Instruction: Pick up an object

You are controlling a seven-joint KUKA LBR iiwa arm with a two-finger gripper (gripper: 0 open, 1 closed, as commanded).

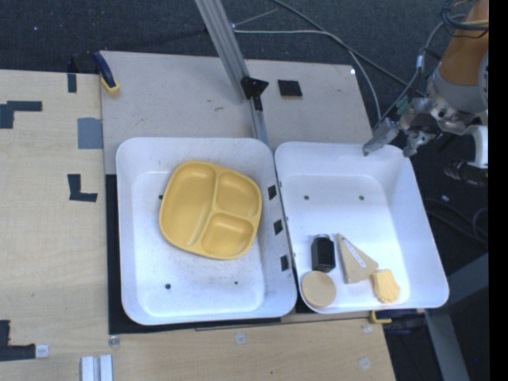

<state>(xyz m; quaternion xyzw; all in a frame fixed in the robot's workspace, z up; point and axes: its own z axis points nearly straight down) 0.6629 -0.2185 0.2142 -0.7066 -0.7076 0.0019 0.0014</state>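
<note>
Four small items crowd the right bin's near edge: disc, black block, wedge, yellow piece, all candidates. Divided plate fills the left bin. Gripper hovers at the far rim, its grasp state indiscernible.

One camera is fixed above my bench. It looks down aslant on both white bins, from mid-distance.

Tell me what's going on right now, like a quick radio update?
Gripper above right bin's far right corner, holding nothing. Black block, wedge, round disc, yellow piece untouched at near edge. Path looks clear.
</note>
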